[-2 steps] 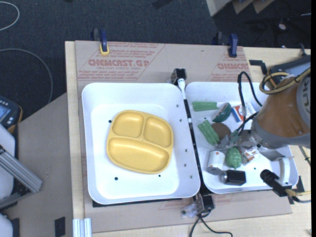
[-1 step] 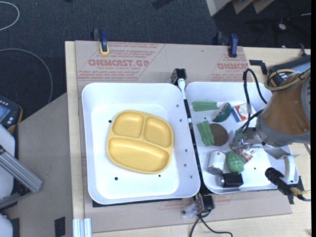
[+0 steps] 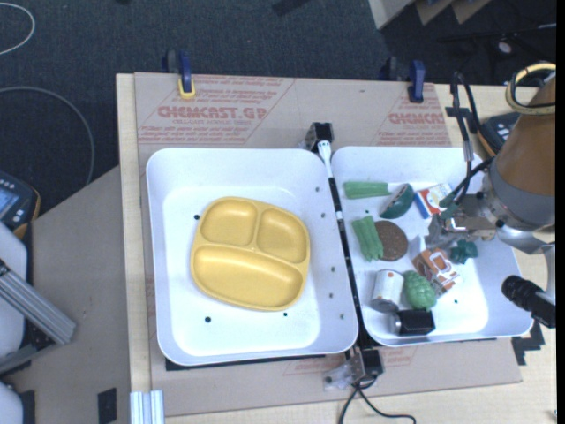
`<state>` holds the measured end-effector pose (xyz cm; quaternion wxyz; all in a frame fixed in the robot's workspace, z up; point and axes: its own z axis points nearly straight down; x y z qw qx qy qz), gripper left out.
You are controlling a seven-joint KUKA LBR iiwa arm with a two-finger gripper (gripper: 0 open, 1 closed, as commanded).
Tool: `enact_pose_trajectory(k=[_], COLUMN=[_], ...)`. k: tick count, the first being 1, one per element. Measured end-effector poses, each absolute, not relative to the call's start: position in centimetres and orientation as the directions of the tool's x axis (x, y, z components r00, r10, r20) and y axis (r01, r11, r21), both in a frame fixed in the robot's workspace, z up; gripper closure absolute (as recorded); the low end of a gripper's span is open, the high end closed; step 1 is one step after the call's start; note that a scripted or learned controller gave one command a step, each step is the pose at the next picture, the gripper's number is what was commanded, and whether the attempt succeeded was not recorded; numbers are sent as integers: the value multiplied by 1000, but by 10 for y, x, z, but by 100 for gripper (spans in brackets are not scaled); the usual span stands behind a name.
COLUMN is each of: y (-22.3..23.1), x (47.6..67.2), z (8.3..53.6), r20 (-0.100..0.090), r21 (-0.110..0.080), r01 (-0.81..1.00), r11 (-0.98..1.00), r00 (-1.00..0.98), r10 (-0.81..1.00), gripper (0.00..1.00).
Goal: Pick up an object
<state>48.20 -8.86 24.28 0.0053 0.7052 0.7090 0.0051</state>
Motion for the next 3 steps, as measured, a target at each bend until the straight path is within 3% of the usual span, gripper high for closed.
enact_pose_trajectory(k=[1,2,3], y=[-90,-90,-117], x=[480,480,477], z=[246,246,137], r20=[-1,-1,1], r21=[4,3,-10], r01=[1000,1000,1000], r11=[2,1,-4], r00=[-2,-1,4], r10=[1000,1000,1000], gripper=[100,0,0])
